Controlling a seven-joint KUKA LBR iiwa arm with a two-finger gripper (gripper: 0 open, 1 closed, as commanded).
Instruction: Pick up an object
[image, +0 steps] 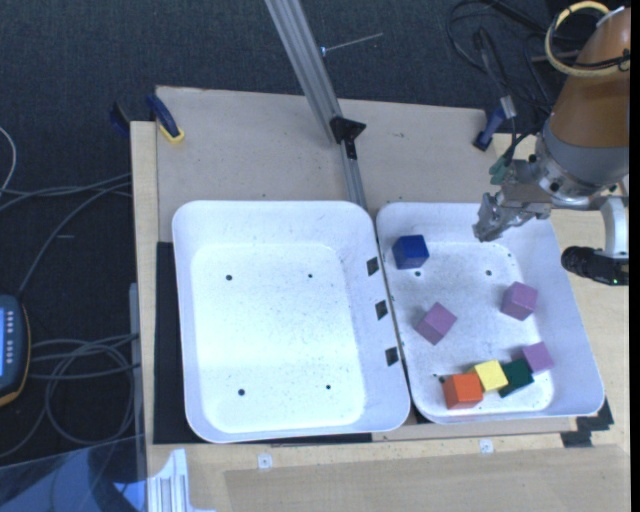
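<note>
I have the gripper (492, 226) over the right bin's (566, 322) far rim, its opening too blurred to judge, with the blue cube (410, 251) nearest and the purple cubes (436, 322) farther in, so a straight descent risks striking the rim.

We see the pincer (492, 228) hanging over the far edge of the right bin (570, 330), where a blue cube (410, 251), three purple blocks (436, 322), and a near-edge row of orange (462, 389), yellow (491, 375) and green cubes (517, 374) lie, beside the left bin (190, 300).
</note>
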